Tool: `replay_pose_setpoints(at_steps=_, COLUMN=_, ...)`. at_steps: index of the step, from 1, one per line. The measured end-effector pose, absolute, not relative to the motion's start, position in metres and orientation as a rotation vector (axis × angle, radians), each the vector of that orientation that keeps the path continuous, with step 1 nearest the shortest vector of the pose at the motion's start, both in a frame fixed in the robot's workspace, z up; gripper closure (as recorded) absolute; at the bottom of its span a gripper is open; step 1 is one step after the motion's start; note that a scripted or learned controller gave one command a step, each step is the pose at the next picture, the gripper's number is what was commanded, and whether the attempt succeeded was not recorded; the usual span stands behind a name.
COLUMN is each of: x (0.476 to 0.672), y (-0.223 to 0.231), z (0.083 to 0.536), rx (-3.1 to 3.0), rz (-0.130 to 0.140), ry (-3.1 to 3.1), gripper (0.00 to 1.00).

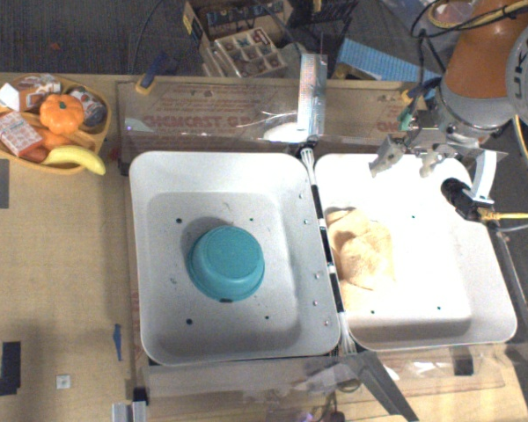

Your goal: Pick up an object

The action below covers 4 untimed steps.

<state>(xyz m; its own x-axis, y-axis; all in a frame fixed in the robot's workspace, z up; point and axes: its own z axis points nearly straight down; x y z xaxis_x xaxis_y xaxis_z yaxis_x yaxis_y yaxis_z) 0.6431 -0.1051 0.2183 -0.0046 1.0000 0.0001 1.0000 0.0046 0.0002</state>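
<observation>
The gripper (408, 155) hangs above the far edge of the right bin (475, 315) with its two fingers spread and nothing between them. The nearest object, a pale crumpled cloth (361, 249), lies at this bin's left side, well apart from the gripper. A good approach would probably be to come straight above the cloth's raised middle, descend vertically, and close on a fold.

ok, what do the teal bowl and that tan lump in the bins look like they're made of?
Teal bowl: looks like hard plastic, smooth, matte to slightly glossy, uniform colour, lying upside down. Tan lump: probably soft cloth or crumpled paper, judging by its irregular folds and dull surface; too washed out to be sure.
</observation>
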Motion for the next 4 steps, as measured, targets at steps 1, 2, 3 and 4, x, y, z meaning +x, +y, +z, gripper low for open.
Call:
replay_pose_setpoints(at_steps=1, x=0.611, y=-0.097, z=0.179, rx=2.191, rz=0.000, ry=2.251, gripper=0.00)
replay_pose_setpoints(at_steps=2, x=0.608, y=-0.105, z=0.121, rx=1.789, rz=0.001, ry=2.582, gripper=0.00)
replay_pose_setpoints(at_steps=3, x=0.560, y=-0.114, z=0.090, rx=1.837, rz=0.011, ry=2.538, gripper=0.00)
replay_pose_setpoints(at_steps=4, x=0.565, y=-0.107, z=0.090, rx=1.743, rz=0.008, ry=2.598, gripper=0.00)
